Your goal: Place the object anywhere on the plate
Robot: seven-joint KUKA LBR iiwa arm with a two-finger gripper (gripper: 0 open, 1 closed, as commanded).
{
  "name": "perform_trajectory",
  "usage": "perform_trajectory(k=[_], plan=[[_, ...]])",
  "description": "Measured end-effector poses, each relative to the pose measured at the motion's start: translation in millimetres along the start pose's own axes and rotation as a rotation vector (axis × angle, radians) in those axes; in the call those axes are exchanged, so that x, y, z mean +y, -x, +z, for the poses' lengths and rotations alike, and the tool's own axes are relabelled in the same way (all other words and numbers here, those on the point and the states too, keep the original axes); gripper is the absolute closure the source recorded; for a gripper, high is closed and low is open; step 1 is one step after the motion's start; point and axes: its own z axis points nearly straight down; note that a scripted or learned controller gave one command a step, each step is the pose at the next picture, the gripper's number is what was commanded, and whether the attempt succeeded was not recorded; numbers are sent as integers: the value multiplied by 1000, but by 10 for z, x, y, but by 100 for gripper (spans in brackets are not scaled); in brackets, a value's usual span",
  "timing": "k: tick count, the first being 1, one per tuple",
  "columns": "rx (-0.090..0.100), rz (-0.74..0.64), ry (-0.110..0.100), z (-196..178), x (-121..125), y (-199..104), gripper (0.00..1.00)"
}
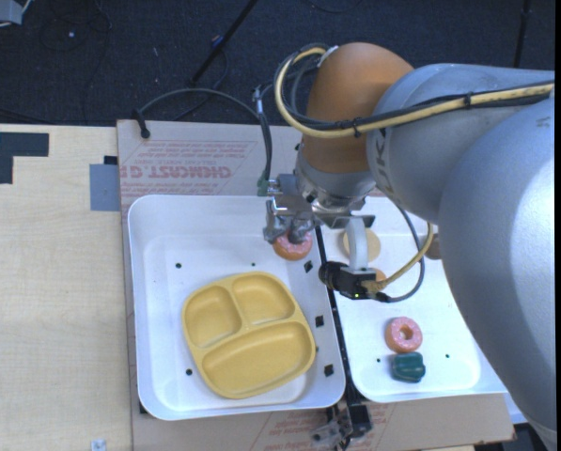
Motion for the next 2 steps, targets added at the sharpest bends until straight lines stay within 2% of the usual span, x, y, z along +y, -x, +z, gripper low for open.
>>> perform_trajectory(k=[1,2], plan=[[0,1,0,83,69,-493,100],[-2,2,-1,78,65,-475,0]])
